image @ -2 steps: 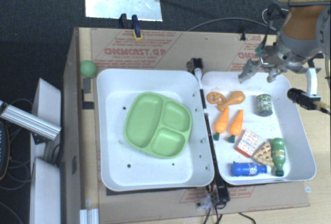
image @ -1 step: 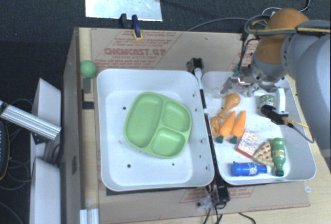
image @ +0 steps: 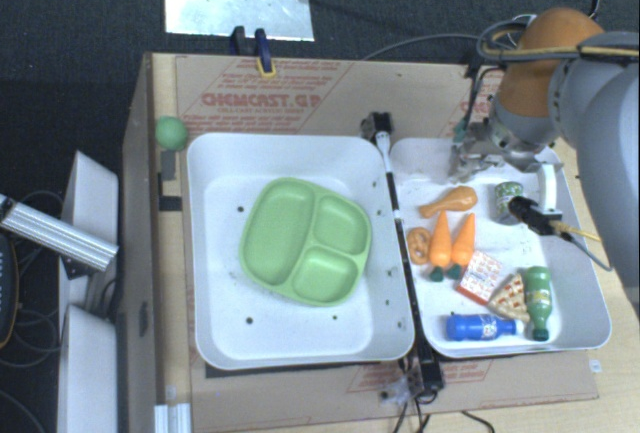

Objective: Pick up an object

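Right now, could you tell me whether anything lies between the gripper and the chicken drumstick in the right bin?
Nothing visible does. The gripper sits at the far end of the right bin, and the chicken drumstick lies just in front of it on bare bin floor. The two carrots and the can lie off that path.

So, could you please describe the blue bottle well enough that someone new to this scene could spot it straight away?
Look at the right-hand white bin, the one crowded with toy food. Along its near edge lies the blue bottle on its side, left of the green bottle and below the pizza slice. It is the bin's one blue item.
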